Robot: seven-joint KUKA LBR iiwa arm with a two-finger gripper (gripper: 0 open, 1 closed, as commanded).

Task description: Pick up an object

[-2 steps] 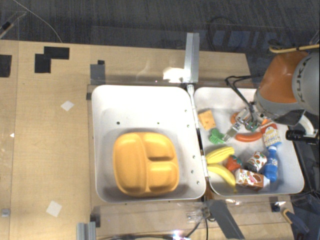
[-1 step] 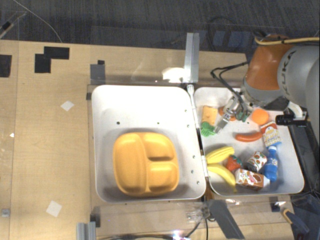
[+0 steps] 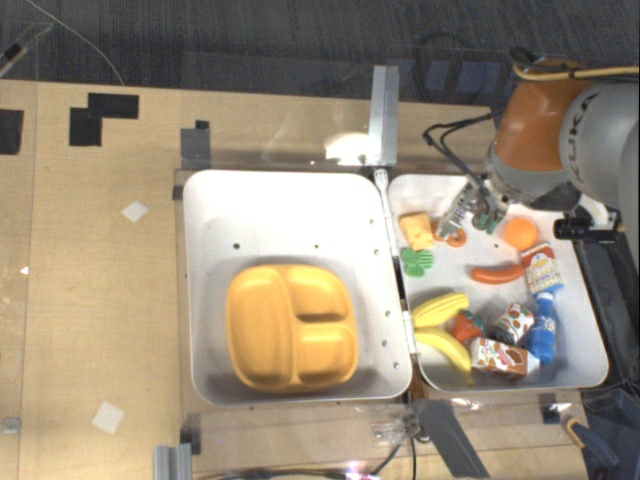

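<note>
arm (image 3: 560,128): reaching in from 3 o'clock, sloping toward 8 o'clock | hand (image 3: 470,213): hanging low, pointing down | fingers: unclear

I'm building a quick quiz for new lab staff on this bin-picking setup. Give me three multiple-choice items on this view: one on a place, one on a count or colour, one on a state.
1. Where does the yellow divided tray lie?
A. In the left bin
B. In the right bin
C. On the bench outside the bins

2. How many bananas are in the right bin?
A. None
B. Two
C. Four

3. How does the gripper stand?
A. Down in the right bin's upper part, among the toys
B. Over the left bin
C. Raised well away from both bins

Answers:
1. A: the tray rests on the floor of the left bin.
2. B: two bananas lie one below the other near the divider.
3. A: it sits between the cheese wedge and the orange.
</note>
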